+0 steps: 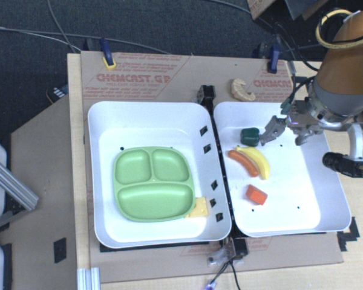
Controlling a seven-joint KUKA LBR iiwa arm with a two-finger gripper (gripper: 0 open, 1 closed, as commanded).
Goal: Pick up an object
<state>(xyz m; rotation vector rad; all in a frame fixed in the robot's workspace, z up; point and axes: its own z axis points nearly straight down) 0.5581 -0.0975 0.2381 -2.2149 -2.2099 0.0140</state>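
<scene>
Nearest the camera, in the left bin point(103, 180), a green divided plate point(154, 183) is seen lying flat, with a small yellow wedge point(199, 208) tucked against its right corner. Across the divider, in the right bin point(327, 204), an orange block point(256, 194) is found on its own toward the front. Just behind it, a yellow banana point(258, 161) and an orange sausage-shaped piece point(243, 162) are laid side by side, touching. Behind those, a dark green block point(250, 136) is set near the bin's back left. The gripper point(288, 132) is held just right of that green block, its two fingers spread apart and nothing seen between them. Farther back, on the cardboard beyond the bins, a tan curved piece point(242, 89) is seen lying.
</scene>
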